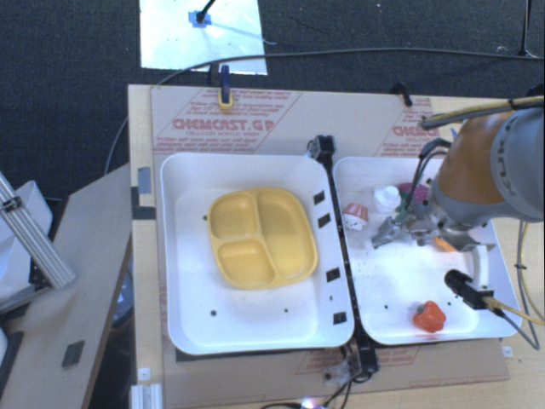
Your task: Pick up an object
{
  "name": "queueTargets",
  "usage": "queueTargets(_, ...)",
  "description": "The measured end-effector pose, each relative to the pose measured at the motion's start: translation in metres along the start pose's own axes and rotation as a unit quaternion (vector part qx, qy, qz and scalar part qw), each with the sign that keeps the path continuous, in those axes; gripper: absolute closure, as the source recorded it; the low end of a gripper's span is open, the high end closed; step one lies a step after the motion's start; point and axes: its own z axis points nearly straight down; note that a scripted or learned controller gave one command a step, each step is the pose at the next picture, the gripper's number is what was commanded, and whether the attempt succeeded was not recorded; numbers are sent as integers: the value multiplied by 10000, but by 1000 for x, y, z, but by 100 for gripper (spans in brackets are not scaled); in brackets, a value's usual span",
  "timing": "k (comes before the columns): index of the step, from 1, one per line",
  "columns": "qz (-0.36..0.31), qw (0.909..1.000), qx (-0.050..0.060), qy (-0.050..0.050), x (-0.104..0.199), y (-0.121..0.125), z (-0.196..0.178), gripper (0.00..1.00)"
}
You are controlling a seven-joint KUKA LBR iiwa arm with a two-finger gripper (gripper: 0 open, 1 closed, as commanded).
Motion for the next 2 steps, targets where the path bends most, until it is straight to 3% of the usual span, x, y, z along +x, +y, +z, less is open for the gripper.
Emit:
queueTargets(1, 3, 10000, -4, 1, 0, 0, -9, 100)
queueTargets(2, 4, 10000, -13, -5, -6, 1, -54, 100)
